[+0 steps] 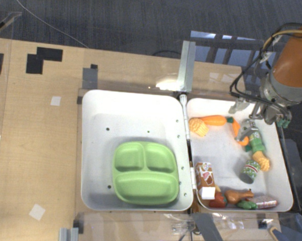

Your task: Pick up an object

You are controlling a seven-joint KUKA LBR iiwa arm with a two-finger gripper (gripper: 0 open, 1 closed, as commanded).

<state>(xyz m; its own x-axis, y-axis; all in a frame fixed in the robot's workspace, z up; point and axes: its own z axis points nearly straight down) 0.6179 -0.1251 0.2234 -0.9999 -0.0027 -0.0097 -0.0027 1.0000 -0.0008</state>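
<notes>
Though lettering blurs, red-white carton [205, 178].

Glossy plastic green tray [145, 174] (smooth), wooden bench [32, 151]

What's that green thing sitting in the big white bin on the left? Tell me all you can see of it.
The green tray looks like a moulded plastic meal plate, light green, with rounded corners. It has three hollows: two smaller ones along the far side and one wide one nearer the camera. It lies flat and upright on the floor of the left bin, toward the near right corner. Nothing lies in it.
</notes>
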